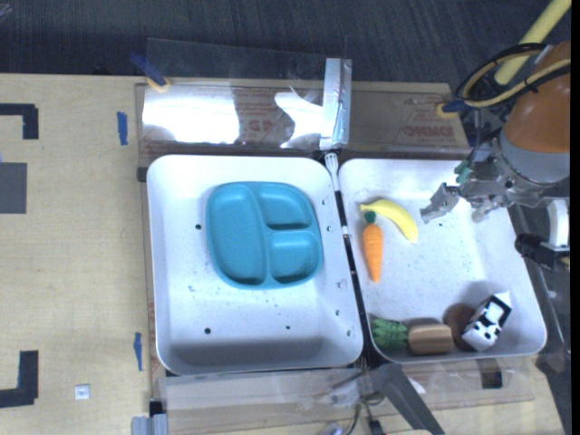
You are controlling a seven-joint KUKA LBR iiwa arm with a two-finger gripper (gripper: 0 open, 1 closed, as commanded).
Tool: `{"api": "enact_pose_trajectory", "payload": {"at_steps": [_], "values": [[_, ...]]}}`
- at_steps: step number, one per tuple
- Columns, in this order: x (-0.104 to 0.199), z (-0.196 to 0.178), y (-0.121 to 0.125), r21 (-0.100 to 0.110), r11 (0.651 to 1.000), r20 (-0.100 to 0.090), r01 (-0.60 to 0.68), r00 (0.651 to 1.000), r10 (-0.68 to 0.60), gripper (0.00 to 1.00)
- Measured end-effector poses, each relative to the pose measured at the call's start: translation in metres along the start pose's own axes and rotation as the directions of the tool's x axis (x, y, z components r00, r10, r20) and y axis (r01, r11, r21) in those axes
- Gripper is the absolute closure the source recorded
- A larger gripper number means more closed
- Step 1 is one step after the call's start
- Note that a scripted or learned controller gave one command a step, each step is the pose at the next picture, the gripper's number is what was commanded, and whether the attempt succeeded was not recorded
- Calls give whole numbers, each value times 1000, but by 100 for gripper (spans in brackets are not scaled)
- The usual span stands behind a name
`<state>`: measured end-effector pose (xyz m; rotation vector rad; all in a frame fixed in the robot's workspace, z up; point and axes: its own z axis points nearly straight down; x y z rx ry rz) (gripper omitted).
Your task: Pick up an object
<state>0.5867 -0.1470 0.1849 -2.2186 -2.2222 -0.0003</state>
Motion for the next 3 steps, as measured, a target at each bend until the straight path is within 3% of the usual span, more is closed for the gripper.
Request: {"api": "enact_pose_trajectory", "payload": {"at_steps": [1,2,3], "values": [[38,97,45,-9,999,3,39,999,-39,0],[39,86,45,-12,999,3,39,999,-39,100],[130,-4,39,-10,998,-3,-63,998,63,100]]}}
